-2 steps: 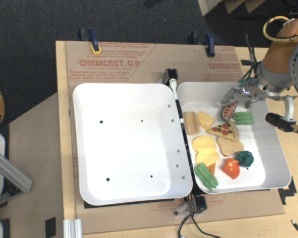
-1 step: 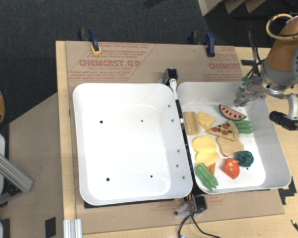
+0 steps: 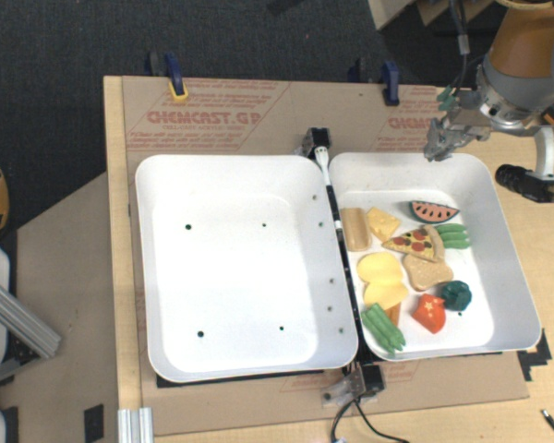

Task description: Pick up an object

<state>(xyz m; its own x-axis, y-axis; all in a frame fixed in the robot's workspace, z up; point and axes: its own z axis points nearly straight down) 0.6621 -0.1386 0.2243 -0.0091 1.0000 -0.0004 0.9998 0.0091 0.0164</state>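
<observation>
White bins sit side by side on the table (image 3: 129, 358); the right bin (image 3: 508, 275) holds the toy food, nothing lifted yet. Above its far edge hangs the gripper (image 3: 440, 148), its state too blurred to tell. The watermelon slice (image 3: 434, 212) lies nearest, long axis roughly along that edge.

Evenly and brightly lit from overhead. Mild glare washing out the white bins (image 3: 231, 275). Soft, short shadows beneath bin rims. Slightly soft and grainy throughout; dark floor (image 3: 65, 26) underexposed at the top.
</observation>
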